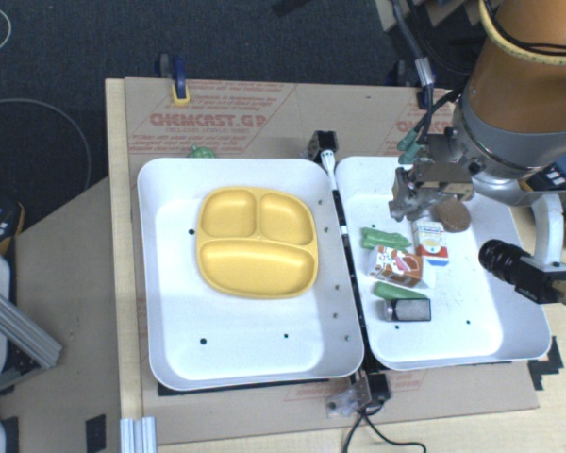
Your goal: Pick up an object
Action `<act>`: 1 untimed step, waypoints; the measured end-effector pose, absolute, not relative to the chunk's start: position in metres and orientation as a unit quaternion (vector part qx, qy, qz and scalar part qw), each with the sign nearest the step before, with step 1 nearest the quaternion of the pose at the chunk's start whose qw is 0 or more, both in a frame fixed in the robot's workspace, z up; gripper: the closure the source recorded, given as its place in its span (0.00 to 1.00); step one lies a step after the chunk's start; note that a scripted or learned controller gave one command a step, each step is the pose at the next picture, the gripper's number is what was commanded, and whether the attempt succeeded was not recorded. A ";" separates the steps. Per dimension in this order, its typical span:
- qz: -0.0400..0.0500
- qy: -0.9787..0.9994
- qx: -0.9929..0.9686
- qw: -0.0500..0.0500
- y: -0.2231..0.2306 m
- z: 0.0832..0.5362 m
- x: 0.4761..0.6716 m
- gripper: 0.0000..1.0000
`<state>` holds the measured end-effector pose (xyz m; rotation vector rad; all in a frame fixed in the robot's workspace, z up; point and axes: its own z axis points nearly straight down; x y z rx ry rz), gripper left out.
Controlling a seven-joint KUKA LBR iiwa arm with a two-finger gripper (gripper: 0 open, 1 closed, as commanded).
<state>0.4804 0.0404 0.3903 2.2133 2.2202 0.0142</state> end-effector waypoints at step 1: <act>0.003 0.709 0.705 0.002 0.088 0.417 0.480 1.00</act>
